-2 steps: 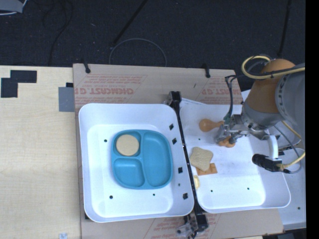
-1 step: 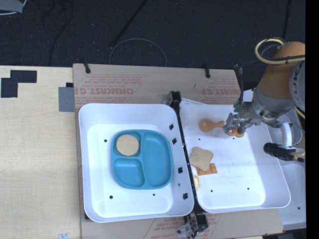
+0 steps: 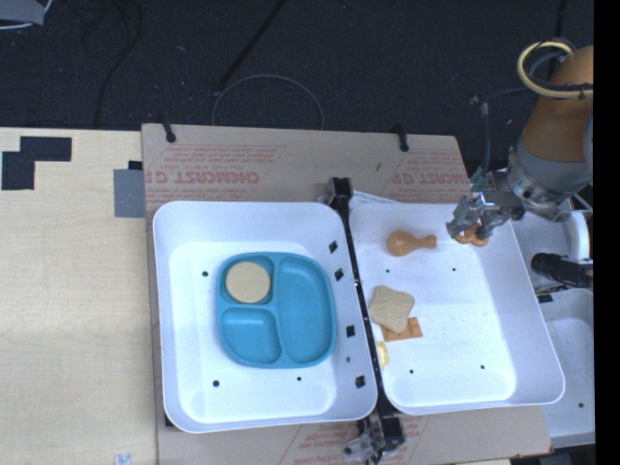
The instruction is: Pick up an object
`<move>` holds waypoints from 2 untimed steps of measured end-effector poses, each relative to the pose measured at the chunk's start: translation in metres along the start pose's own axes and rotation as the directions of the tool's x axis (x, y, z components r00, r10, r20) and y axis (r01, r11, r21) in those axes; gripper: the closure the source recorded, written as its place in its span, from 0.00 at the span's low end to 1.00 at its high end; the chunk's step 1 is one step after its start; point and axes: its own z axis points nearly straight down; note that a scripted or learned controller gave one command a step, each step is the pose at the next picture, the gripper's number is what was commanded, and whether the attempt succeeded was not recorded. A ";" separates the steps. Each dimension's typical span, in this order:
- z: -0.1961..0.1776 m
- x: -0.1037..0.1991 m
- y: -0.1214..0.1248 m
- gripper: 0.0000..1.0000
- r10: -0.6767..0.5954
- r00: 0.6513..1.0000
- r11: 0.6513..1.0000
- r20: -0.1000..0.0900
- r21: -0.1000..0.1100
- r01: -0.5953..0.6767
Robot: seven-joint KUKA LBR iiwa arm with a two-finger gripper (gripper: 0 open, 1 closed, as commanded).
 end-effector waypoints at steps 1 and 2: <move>-0.030 -0.001 0.000 1.00 0.000 1.000 1.000 -0.001 0.002 0.000; -0.018 0.047 -0.023 1.00 -0.002 1.000 1.000 -0.004 0.009 0.002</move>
